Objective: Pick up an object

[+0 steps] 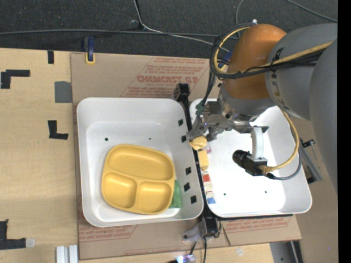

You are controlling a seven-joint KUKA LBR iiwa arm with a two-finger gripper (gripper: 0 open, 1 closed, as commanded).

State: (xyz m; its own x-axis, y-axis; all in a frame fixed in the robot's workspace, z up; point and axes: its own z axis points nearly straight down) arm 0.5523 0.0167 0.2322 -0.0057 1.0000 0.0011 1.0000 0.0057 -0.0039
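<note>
The end effector point(204, 129) hangs low over the left edge of the right bin point(285, 199), close to the wall shared with the left bin point(90, 147), and a small yellow object point(198, 142) sits right at its tip, though I cannot tell whether it is gripped or how far the end effector is open. Just below it, a narrow strip of small items point(206, 174) with yellow, red and blue parts lies along the same edge. The left bin holds a yellow divided tray point(137, 177) with a green item point(176, 195) beside its right side, and both bins rest on cardboard point(159, 78) on the counter point(33, 163).
</note>
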